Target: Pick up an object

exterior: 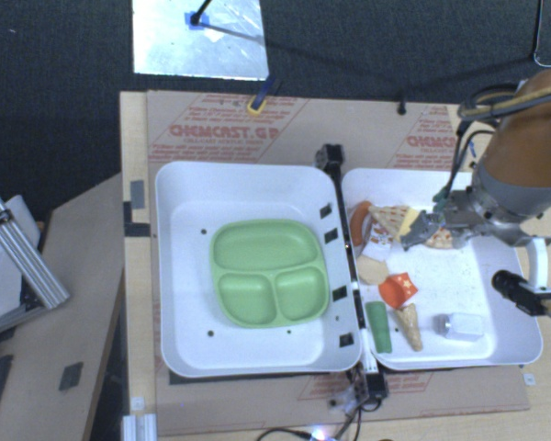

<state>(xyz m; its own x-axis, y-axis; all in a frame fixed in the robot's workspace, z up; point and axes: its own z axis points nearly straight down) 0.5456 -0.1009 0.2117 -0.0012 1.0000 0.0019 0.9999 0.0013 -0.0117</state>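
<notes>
The grey arm with its orange band [531,145] reaches in over the right-hand shallow white bin [510,333], and its dark two-finger gripper [424,231] sits low over the bin's far half. The fingers [413,234] point toward the divider between the bins, but they merge with the clutter beneath them, so I cannot tell how far apart they stand or whether anything is caught between them.

Right at the fingertips lies a flat tan pizza-slice toy [392,218], its near edge touching or just under the tips; which of the two cannot be made out. Beyond it, close to the divider, an orange-red sausage-shaped toy [359,220] lies lengthwise, and just beside that a small white packet with red print [377,239]. Under the gripper body a brownish speckled piece [443,240] shows, partly hidden.

Nearer the camera than the fingers, a pale beige wedge [373,270] rests by the divider, then a crumpled orange-red wrapper [399,289], a green cylindrical stick [378,327], and a tan cone [410,325] beside it. A small clear-and-white bottle [460,325] lies well apart from the fingers toward the bin's near right corner.

The left white bin [179,265] holds a light green three-compartment plastic tray [264,272], well apart from the gripper.
</notes>
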